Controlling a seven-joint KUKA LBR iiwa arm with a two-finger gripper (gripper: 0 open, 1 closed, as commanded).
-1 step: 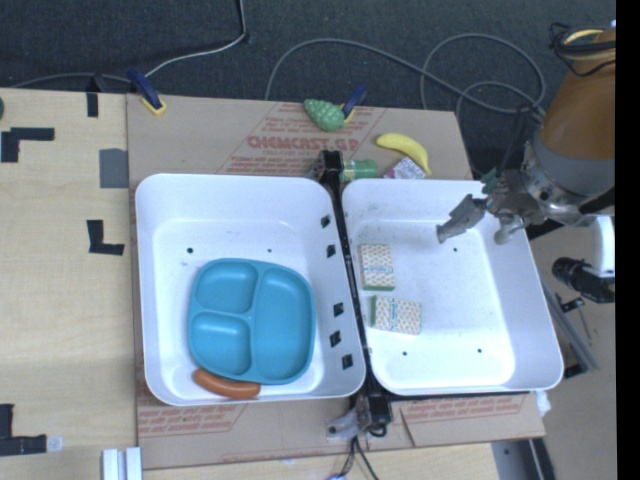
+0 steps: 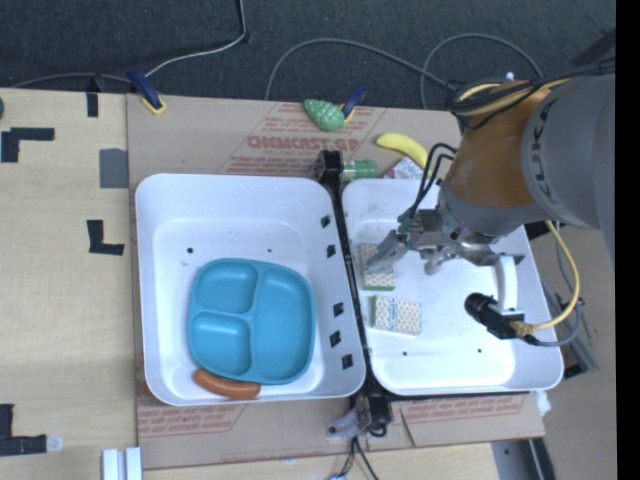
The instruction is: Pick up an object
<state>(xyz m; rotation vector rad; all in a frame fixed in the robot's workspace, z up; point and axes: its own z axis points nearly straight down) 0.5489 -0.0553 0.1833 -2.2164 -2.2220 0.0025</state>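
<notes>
In the right bin (image 2: 520, 368), two small patterned packets lie near the left wall: one (image 2: 376, 268) further back and one (image 2: 397, 315) nearer the front. My gripper (image 2: 410, 251) hangs over the right bin's middle, just right of the rear packet, with its left tip close to that packet's edge. Nothing is visibly held. The wrist and the orange band hide the bin's back right part.
The left bin (image 2: 170, 208) holds a blue divided plate (image 2: 250, 320) and an orange sausage (image 2: 226, 384) at its front edge. Behind the bins on the cardboard lie a banana (image 2: 402, 147) and a green object (image 2: 325, 113). A black cable fitting (image 2: 490, 313) hangs over the right bin.
</notes>
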